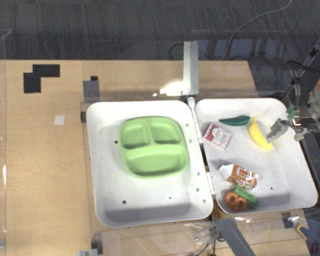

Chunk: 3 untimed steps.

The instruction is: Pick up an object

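The right bin (290, 171) holds several small items. A yellow banana (259, 134) lies near its back right, with a dark green pepper (235, 121) just behind it. A red and white carton (217, 135) sits near the divider. An orange and white carton (242, 175) lies toward the front, and an orange fruit (236, 200) and a green piece (249, 197) sit in the front corner. My gripper (280, 128) hangs over the bin's right side, just right of the banana and apart from it, with nothing seen in it.
The left bin (107, 197) holds a light green divided plate (153, 146). A metal post (191, 69) stands behind the wall between the bins. Cables run across the dark floor at the back right.
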### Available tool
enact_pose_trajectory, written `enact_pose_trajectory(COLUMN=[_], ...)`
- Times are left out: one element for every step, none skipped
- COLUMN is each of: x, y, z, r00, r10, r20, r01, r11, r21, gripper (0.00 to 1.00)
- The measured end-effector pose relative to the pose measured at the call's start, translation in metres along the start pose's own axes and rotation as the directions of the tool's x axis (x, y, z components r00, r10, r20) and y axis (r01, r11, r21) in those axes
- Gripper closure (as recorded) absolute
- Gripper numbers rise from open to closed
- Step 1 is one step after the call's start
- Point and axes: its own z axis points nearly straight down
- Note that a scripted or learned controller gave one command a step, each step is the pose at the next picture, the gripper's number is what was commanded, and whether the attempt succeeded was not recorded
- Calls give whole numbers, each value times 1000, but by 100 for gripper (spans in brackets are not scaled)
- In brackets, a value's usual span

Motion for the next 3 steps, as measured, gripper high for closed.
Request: enact_pose_trajectory(x=[-13,-12,46], y=[49,51,68], z=[127,118,17], r00=[997,997,992], r10=[-74,-76,-129], r20=[1,1,1], r01=[74,76,129], r11=[997,997,992], r21=[-3,-5,-4], gripper=[0,100,100])
